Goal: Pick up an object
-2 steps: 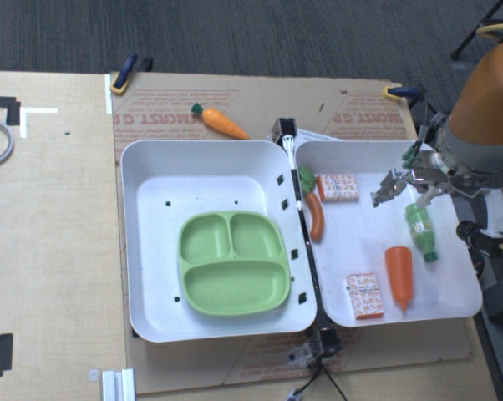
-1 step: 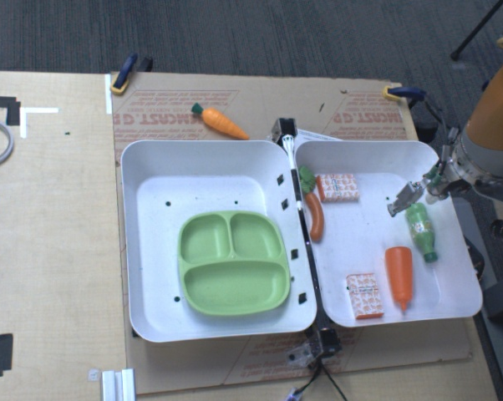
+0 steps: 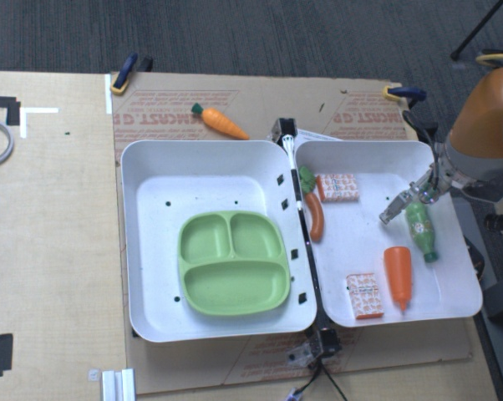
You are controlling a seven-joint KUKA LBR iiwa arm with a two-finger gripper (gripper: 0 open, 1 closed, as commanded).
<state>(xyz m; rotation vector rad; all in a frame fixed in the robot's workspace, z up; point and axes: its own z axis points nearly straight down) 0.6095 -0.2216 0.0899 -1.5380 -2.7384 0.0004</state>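
The left white bin (image 3: 143, 249) holds a pale green plastic divided plate (image 3: 233, 262) lying flat near its middle. At the bin's twelve o'clock, outside on the cardboard, lies a small orange toy carrot (image 3: 222, 122) with a green top.

In the right white bin (image 3: 452, 303), a red-brown toy sausage (image 3: 315, 215) lies along the nine o'clock wall. A small pink-and-white box (image 3: 338, 187) sits toward eleven o'clock and a second small orange-printed box (image 3: 364, 296) toward six o'clock. Near four o'clock rests a larger orange toy carrot (image 3: 398, 276), and just above it, at about three o'clock, a green plastic bottle (image 3: 420, 230) lies tilted.

The gripper (image 3: 410, 200) hangs at the bottle's upper end, its metal fingers (image 3: 392, 213) spread open and angled down to the left. One finger looks to be touching or just beside the bottle's top; nothing sits between them, so it holds nothing.

The bottle seems the likeliest pick. To do this well, the jaws should straddle the bottle across its narrow width near the middle, not the end, and descend fully before closing, since a round plastic body will probably roll or squirt out of a shallow pinch. The nearby carrot leaves little room on that side.
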